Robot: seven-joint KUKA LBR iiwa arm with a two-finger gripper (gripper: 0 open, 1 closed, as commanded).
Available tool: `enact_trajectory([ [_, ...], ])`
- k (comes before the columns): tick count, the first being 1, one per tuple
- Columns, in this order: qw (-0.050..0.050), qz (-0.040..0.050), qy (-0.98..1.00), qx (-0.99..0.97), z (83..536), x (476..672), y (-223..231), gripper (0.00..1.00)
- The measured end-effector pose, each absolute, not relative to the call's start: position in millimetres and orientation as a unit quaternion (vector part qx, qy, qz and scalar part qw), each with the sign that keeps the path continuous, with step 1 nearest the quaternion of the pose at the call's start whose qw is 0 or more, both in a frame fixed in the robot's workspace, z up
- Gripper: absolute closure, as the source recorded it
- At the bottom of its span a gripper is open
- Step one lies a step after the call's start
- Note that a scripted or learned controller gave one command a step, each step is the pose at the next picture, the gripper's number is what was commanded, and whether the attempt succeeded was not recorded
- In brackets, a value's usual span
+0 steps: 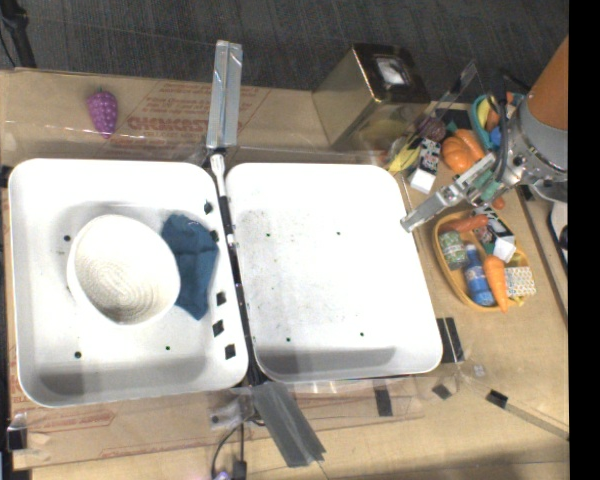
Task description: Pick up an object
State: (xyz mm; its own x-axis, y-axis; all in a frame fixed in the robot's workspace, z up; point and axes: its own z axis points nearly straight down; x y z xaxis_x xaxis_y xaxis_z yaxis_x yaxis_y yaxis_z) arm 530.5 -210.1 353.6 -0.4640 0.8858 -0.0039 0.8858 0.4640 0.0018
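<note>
left bin: round woven hat, rumpled blue cloth | pincer: grip state cannot tell

The right bin offers a bare white floor, open from above across its whole span. In the left bin, a pale domed hat fills the middle, with a blue cloth touching it at 3 o'clock, against the divider. Open floor lies along that bin's 6 o'clock wall. At the right bin's 3 o'clock, a yellow tray of toys crowds the surface.
</note>
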Motion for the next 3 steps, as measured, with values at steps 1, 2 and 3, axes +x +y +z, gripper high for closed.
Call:
enact_trajectory([
  [1, 0.001, -0.0006, 0.775, 0.632, 360.6, 594.1, -210.1, 0.0],
  [2, -0.001, -0.0008, 0.85, 0.526, 334.2, 547.0, -210.0, 0.0],
  [3, 0.0, -0.0007, 0.784, 0.621, 362.7, 630.4, -209.8, 0.0],
])
